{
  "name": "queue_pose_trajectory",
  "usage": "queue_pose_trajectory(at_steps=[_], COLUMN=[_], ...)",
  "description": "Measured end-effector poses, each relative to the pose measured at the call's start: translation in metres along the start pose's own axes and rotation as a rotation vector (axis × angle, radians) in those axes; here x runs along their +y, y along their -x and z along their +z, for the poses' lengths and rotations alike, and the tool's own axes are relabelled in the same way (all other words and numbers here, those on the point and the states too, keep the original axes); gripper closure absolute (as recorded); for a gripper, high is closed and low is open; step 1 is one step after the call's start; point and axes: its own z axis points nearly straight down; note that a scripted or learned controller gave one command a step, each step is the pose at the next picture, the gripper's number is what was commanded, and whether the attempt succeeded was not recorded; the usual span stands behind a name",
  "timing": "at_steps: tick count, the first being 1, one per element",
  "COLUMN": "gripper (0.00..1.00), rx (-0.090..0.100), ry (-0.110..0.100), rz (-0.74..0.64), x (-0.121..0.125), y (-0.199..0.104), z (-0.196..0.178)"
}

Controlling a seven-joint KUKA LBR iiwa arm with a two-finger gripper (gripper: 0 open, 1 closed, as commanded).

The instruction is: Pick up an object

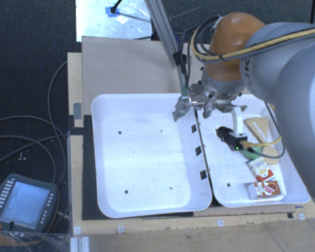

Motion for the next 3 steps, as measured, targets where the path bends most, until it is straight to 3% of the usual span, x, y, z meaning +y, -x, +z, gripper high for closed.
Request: queue_pose_trajectory(at_steps=[1,2,3], gripper=[0.0,0.0,0.0], rx=[-0.002,-0.001,-0.001], ry=[0.007,0.002,-0.004], rz=[0.084,0.081,0.082], x=[0.028,0.028,-0.005], y=[0.056,0.054,0.047], z=[-0.062,-0.059,0.002])
